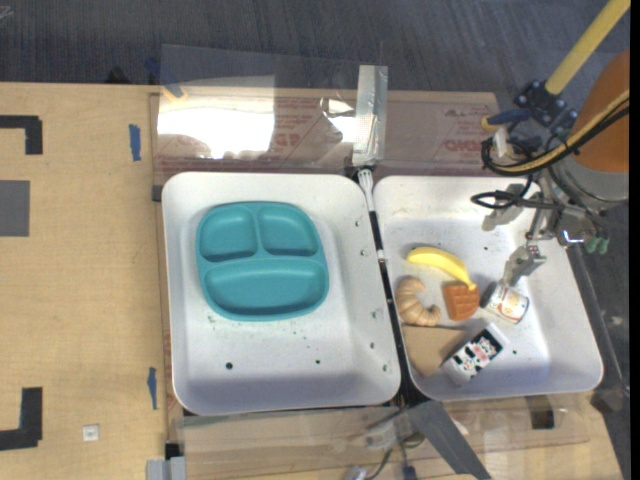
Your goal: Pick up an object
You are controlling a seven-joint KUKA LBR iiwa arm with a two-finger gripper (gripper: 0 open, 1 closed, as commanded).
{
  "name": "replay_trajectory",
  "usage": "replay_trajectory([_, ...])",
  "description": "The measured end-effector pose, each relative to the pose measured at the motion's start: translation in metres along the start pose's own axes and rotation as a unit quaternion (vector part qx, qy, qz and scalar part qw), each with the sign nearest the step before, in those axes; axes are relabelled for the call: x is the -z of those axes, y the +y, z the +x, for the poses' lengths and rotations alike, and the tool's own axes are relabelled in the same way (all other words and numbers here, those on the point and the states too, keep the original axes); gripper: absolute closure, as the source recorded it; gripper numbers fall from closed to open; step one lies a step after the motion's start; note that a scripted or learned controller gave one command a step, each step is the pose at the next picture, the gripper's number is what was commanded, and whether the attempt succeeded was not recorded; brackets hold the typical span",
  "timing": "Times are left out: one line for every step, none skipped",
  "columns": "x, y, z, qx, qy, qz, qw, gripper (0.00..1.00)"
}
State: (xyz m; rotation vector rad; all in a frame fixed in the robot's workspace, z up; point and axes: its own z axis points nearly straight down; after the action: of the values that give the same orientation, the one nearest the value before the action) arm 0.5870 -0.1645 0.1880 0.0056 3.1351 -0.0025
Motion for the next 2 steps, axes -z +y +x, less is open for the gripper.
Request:
replay_trajectory([-0.083, 0.014, -0.006, -0.163, -0.007, 0.000, 0.9867, 0.00])
replay_trajectory([-0.070, 0.015, -0.008, -0.161, -0.010, 0.000, 0.9869, 1.00])
